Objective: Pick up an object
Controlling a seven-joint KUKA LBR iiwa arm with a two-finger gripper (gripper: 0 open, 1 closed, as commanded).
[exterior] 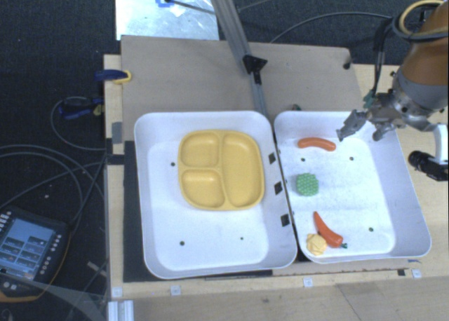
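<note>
The gripper [366, 127], fingers spread and nothing between them, is seen above the right bin's [407, 193] far edge, with the sausage [316, 144] lying just to its left, long axis left-to-right.

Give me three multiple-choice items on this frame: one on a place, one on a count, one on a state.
1. Where does the yellow divided plate lie?
A. in the left bin
B. in the right bin
C. on the bench outside the bins

2. How many loose items lie in the right bin?
A. two
B. four
C. six

3. What is between the fingers of the gripper?
A. the sausage
B. the green ball
C. nothing

Answers:
1. A: the plate rests on the floor of the left bin.
2. B: a sausage, a green ball, a carrot and a pale yellow piece.
3. C: the gripper hangs over the bin's upper edge, apart from every item.
</note>
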